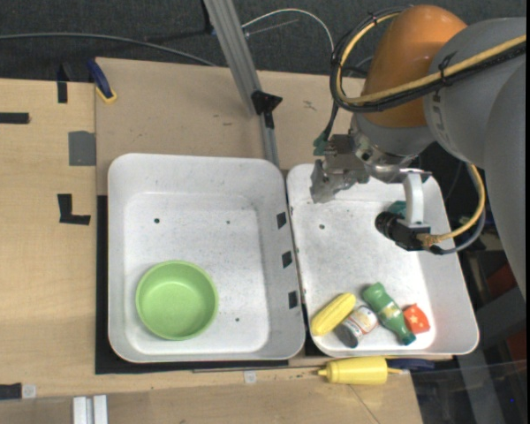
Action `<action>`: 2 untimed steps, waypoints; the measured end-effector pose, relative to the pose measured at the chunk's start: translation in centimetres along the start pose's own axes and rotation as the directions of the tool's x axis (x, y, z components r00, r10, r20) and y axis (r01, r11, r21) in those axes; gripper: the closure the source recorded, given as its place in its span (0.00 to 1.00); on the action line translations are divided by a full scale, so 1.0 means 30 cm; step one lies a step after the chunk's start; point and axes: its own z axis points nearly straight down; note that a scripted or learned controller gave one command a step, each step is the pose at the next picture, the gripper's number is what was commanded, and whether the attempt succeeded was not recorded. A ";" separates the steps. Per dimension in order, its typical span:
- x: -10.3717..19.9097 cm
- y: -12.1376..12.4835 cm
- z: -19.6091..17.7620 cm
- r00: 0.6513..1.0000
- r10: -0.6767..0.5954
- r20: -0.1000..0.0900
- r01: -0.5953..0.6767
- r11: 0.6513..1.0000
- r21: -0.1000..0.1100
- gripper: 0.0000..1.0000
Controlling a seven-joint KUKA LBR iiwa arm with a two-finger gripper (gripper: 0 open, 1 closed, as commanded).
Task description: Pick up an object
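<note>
My gripper hangs over the far left corner of the right bin; nothing shows beneath its tips. At the near end of that bin lie a yellow corn-shaped piece, a small can, a green bottle and a small orange-red item, packed close together. A green bowl sits in the near left corner of the left bin. All of these lie well away from the gripper.
A yellow bottle lies on the bench just outside the right bin's near rim. A grey metal pole slants up behind the bins. Cables hang off the arm over the right bin's far right.
</note>
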 end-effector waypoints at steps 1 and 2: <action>0.176 0.065 -0.005 1.000 0.001 0.001 -0.001 1.000 -0.001 1.00; 0.334 0.123 0.006 1.000 0.002 0.001 -0.002 1.000 0.000 1.00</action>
